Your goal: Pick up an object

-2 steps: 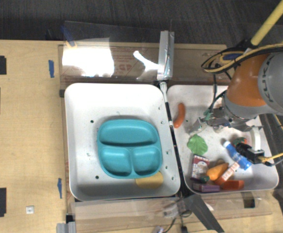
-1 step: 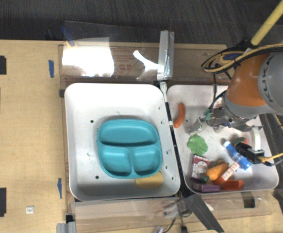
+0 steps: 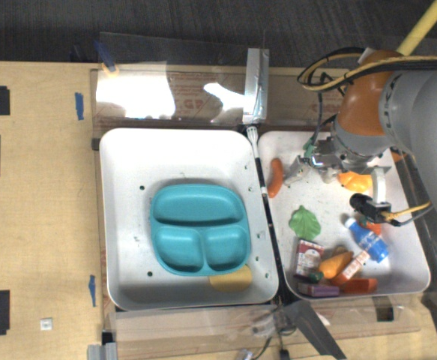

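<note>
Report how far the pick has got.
Done: the arm has reached into the right bin, its gripper low near the orange sausage-shaped toy. In hand: nothing visibly held. Left: grasp and lift; the green leaf, blue bottle and the rest lie on the bin floor.

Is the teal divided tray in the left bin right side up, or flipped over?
Right side up. The teal tray shows three open compartments facing up, lying flat in the left bin.

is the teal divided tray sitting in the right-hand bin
No, the teal divided tray lies in the left bin, while the right bin holds the small toys and the claw.
</note>
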Robot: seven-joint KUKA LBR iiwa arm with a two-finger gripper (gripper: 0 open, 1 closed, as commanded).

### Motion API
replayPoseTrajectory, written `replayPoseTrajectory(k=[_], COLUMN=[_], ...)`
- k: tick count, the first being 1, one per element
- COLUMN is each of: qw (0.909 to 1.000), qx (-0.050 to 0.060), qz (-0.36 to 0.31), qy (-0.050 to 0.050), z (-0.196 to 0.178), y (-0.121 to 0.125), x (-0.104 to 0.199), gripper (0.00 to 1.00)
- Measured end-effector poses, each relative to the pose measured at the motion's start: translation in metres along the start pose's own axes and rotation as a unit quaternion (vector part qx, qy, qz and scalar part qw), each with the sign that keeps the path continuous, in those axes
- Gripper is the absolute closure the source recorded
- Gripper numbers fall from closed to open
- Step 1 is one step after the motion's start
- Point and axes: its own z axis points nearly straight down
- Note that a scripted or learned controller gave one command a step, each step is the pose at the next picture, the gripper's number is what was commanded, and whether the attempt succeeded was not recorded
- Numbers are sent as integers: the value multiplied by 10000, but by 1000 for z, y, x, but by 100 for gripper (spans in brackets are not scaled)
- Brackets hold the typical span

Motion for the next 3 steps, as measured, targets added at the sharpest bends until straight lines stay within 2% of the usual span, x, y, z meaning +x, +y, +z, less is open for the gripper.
replayPoseTrajectory(k=[1, 2, 3], qw=[10000, 9999, 10000], qx=[3, 12, 3], qz=[20, 164, 24], qy=[3, 2, 42], z=[1, 2, 0], y=[15, 30, -13], x=[-1, -54, -99], gripper=[0, 0, 0])
